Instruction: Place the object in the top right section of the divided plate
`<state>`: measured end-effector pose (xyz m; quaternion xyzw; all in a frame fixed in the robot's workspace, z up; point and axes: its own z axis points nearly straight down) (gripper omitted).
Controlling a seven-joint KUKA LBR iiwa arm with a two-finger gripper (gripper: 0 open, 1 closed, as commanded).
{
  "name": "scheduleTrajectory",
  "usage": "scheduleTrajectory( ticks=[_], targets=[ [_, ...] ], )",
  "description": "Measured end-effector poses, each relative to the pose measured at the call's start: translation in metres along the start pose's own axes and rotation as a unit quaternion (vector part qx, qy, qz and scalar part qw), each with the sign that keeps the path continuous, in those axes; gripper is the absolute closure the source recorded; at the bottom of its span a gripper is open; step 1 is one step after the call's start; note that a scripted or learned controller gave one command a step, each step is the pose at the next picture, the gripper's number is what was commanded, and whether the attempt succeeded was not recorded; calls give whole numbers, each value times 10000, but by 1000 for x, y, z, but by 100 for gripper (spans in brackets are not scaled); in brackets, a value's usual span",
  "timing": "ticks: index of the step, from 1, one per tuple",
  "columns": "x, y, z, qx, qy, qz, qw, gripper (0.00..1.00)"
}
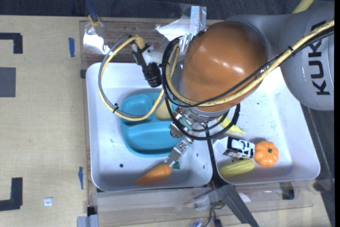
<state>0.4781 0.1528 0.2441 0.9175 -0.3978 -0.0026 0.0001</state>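
The arm (228,69) is the largest thing here, its orange band lying over the seam between the 2 bins and hiding much of what is below it. Next comes the left bin (103,157), which bears the blue divided plate (141,125), and the right bin (297,135), at 3 o'clock from it. In the right bin, a small pumpkin (266,152) sits beside a black and white block (239,147), with a pale green vegetable (237,168) just at 6 o'clock from the block. The gripper (179,152) points down toward 7 o'clock from the wrist, at the lower right edge of the plate. Just past its tips, again toward 7 o'clock, lies the carrot (155,173), which I judge to be the object of the task; it rests on the floor of the left bin, outside the plate, with its long axis running from about 8 o'clock to 2 o'clock, nearly in line with the gripper. I cannot tell if the tips touch the carrot, and the state of the jaws is also not possible to read from this view. The top right section of the plate is at about 12 o'clock from the carrot, partly under the wrist, so the task looks not yet done
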Motion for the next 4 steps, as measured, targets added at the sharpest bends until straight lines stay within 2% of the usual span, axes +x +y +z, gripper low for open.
scheduleTrajectory(
  ticks=[1,2,3,4],
  targets=[
    [-26,-42,1,29,0,-331,9994,0],
    [-26,-43,-10,50,-9,-291,9996,100],
    [-22,-39,51,-8,-4,-1583,9874,100],
    [-47,-59,113,-19,-17,-1690,9856,100]
  ],
)
